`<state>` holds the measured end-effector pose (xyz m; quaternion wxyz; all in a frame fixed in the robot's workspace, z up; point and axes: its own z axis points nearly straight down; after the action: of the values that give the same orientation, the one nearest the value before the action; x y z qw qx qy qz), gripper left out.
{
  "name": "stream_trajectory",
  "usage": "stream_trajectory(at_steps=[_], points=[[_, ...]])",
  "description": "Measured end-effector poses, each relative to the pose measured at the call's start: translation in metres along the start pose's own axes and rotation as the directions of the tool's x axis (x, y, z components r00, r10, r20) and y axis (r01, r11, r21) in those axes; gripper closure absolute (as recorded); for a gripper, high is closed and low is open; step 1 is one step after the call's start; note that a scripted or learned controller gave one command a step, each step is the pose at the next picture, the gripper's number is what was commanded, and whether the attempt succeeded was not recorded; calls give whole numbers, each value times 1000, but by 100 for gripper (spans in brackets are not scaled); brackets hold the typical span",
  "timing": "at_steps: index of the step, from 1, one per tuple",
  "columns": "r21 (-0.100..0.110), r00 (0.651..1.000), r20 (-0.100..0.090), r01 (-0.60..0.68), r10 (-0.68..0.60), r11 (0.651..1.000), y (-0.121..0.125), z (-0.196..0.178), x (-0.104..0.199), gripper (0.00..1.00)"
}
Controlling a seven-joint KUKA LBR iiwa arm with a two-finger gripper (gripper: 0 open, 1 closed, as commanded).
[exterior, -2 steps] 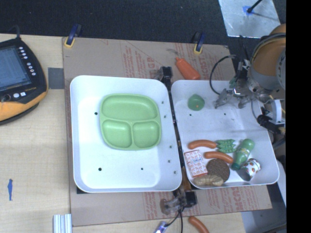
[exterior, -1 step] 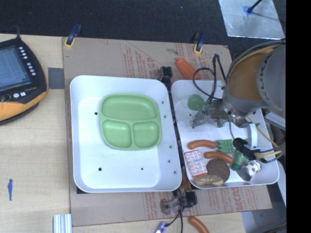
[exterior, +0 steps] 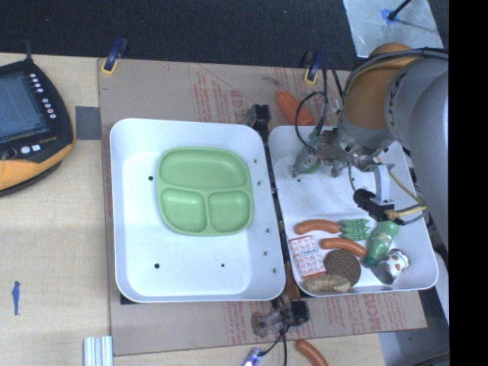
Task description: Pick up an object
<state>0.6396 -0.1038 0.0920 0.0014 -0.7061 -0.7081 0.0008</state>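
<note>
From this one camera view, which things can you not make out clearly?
- Gripper: small and dark among cables in the right bin; whether the jaws are open cannot be told.
- Items in that bin's near corner: the green bottle and the small patterned object overlap; what they are is unclear.
- Sausage at the bottom edge: cut off.
- Screen text: too small.

Two bins side by side on the bench

The divided plate [exterior: 204, 190] lies in the left bin [exterior: 130, 273]. Right of that plate, the right bin [exterior: 305, 197] holds two sausages [exterior: 316, 226], a card [exterior: 303, 255], a round patty [exterior: 342, 265] and a bottle [exterior: 379, 244].
</note>
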Motion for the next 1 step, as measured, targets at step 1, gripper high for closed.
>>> stream_trajectory(at_steps=[1], points=[[0,1000,2,-2,2,1000,16,0,-93,0]])
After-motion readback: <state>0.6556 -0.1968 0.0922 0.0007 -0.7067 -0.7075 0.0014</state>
